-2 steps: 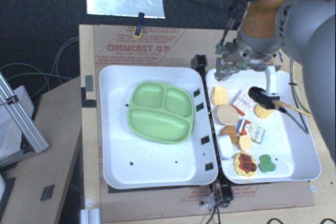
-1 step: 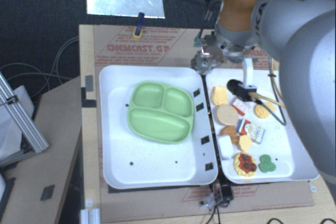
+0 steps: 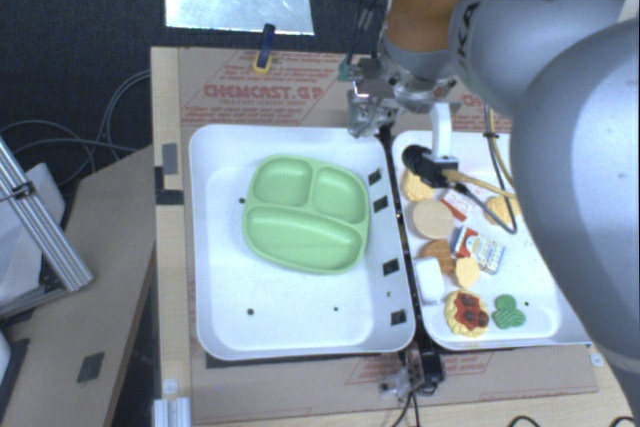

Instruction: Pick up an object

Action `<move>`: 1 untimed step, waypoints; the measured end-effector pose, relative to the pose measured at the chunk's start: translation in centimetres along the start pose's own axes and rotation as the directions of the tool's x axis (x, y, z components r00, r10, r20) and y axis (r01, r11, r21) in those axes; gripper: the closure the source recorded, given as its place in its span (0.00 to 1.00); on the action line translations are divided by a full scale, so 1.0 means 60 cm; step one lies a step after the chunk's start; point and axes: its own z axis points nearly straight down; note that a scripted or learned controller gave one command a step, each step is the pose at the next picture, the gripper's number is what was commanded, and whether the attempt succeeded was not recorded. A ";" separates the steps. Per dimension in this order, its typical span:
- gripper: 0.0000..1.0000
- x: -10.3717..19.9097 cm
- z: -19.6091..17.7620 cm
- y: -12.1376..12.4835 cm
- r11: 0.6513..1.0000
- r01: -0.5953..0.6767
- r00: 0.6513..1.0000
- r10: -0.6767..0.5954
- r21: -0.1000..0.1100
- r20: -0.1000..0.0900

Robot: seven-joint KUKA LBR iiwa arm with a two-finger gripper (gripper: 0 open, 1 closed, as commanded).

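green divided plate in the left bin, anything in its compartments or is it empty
Empty. The green divided plate lies flat in the left bin, right side up, and all three compartments show only bare green. The toy food is all in the right bin.

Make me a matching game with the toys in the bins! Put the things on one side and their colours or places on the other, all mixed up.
Things:
1. divided plate
2. little pizza
3. broccoli toy
4. blue and yellow tool

Clues:
A. dark green, right bin's near corner
B. on the cardboard behind the bins
C. light green, alone in the left bin
D. yellow with red spots, right bin

Pairs: 1-C, 2-D, 3-A, 4-B
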 end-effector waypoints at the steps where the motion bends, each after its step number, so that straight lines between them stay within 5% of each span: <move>1: 1.00 0.005 0.034 -0.001 1.000 -0.004 1.000 0.004 0.003 0.002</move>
